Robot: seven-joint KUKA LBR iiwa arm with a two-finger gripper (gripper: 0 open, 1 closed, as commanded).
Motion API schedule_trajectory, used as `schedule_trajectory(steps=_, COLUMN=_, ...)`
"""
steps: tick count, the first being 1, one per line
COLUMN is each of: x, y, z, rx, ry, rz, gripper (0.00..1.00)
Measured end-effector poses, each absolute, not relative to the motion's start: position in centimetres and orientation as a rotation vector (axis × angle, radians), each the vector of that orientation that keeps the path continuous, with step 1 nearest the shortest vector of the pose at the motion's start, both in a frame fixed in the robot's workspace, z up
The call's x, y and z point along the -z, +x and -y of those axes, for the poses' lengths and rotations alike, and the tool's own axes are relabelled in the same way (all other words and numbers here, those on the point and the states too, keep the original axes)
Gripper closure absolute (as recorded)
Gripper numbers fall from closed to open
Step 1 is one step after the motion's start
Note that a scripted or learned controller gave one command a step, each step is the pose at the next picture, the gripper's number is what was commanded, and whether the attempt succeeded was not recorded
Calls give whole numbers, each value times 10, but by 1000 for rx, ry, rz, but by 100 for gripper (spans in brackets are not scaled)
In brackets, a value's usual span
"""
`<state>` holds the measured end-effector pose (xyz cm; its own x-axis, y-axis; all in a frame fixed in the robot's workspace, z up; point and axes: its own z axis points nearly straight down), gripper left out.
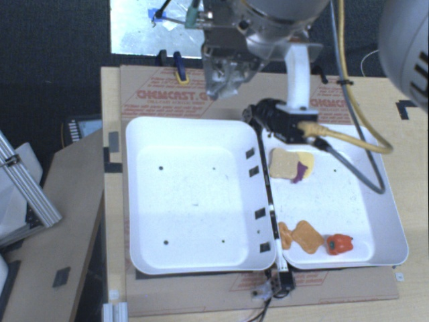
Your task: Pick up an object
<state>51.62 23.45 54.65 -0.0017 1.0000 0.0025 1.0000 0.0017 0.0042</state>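
Down at the near edge, a tangle of small wires and a connector (275, 287) sits at six o'clock, right where the two bins meet. Just above it, along the right bin's (375, 210) near wall at about five o'clock, three pickable pieces line up: a small orange scrap (285, 234), a tan-orange chunk (307, 236) touching it, and a red pepper-like toy (339, 244) just beside that. Further back in the same bin, a pale yellow slab with a purple bit on it (291, 165) lies close to the centre divider. All candidates are in the right bin, likely so the left bin (188, 193) can receive.

Now the arm: the gripper (224, 79) hangs high at twelve o'clock, over the cardboard sheet (161, 92) behind the left bin, well apart from every object. It carries nothing that I can see, and whether it is spread or closed I cannot tell at this angle.

Yellow and grey cables (355, 146) loop from the wrist across the right bin's back corner. Bench is pale wood (87, 180) on dark carpet (47, 45), with aluminium framing (27, 186) at nine o'clock.
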Motion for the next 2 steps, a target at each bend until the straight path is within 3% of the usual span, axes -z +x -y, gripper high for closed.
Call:
schedule_trajectory(steps=1, x=-535, y=508, z=-159, rx=1, ry=2227, rz=-2214, gripper=100)
schedule_trajectory(steps=2, x=-535, y=492, z=-239, rx=-5, ry=2209, rz=-2235, gripper=100)
